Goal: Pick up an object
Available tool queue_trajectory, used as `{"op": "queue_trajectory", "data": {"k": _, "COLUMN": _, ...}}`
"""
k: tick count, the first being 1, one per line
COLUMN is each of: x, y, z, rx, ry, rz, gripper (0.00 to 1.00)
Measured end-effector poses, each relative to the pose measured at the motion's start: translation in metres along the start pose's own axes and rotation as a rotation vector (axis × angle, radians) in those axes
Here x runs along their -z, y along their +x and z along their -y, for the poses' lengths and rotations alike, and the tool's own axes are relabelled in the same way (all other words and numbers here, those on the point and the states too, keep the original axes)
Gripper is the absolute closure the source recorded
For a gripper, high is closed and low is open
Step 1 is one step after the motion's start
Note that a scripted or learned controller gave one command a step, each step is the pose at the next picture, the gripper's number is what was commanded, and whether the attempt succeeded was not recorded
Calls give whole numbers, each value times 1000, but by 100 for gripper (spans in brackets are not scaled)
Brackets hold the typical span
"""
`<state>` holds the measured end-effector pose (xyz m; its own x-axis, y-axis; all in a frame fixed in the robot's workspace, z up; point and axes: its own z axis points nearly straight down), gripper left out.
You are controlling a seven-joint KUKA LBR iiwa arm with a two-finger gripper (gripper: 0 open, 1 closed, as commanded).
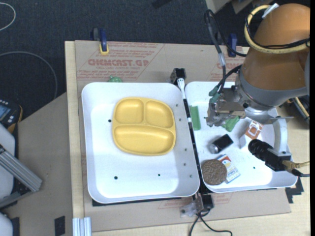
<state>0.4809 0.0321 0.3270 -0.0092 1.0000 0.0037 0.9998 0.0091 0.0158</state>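
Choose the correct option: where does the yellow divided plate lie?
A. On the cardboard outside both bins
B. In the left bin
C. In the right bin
B: the yellow divided plate lies flat inside the left bin, away from the small items in the right bin.

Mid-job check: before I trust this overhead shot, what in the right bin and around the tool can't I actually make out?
- Tool: the fingertips are lost in dark clutter below the arm's wrist, so any grasp is unconfirmed.
- Right bin: its upper right part is covered by the arm.
- Green object: partly under the tool.
- Small card: print too small to read.
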Motion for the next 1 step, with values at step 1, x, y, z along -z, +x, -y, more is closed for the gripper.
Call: {"op": "queue_trajectory", "data": {"k": 1, "x": -72, "y": 70, "z": -10, "rx": -2, "ry": 24, "rz": 2, "gripper": 100}}
